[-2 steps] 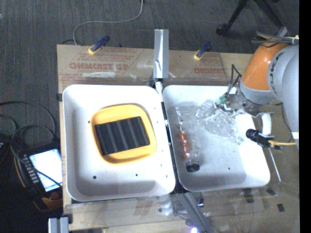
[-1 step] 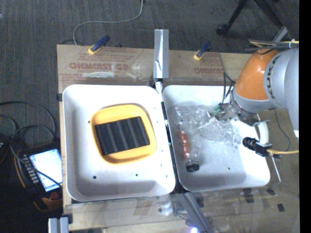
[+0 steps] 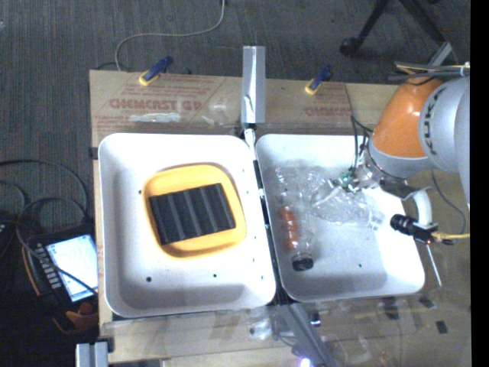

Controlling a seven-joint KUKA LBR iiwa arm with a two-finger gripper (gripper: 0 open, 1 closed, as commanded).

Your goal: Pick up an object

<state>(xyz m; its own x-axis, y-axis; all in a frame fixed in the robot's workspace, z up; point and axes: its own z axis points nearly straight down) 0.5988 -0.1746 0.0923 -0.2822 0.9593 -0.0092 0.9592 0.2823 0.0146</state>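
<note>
The gripper [image 3: 350, 180] sits low at the right bin's [image 3: 397, 281] far right side, touching crumpled clear plastic [image 3: 336, 201]; its state cannot be told. Nothing looks lifted yet. A clear bottle [image 3: 293, 224] lies along that bin's left edge; a yellow tray [image 3: 195, 209] fills the left bin [image 3: 122, 281].

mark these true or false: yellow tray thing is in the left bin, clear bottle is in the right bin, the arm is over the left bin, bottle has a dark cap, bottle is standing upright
1. The yellow tray lies in the left bin. True.
2. The clear bottle is in the right bin. True.
3. The arm is over the left bin. False: it reaches over the right bin's far right side.
4. The bottle has a dark cap. True.
5. The bottle stands upright. False: it lies on its side near the bin's left wall.
</note>
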